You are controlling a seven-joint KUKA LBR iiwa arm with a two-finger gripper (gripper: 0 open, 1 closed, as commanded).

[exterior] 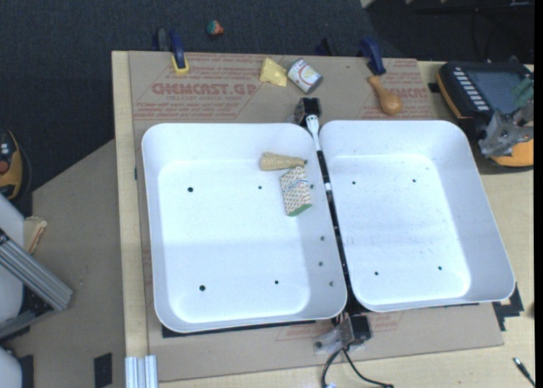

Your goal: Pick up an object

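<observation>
White left bin (170,233) with tan stick (282,161) touching patterned packet (295,190); hand's state impossible to tell.

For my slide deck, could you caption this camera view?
Left bin holds a tan piece and a patterned packet near the divider; the right bin adjoins it.

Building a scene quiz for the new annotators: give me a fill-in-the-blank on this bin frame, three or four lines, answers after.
1. The patterned packet and the tan stick-like piece both lie in the ____ bin.
2. The tan stick-like piece lies nearer the ____ rim of that bin than the patterned packet does.
3. The yellow wedge rests on the ____ board beyond the bins, beside a small white box.

Answers: left; far; brown
</observation>
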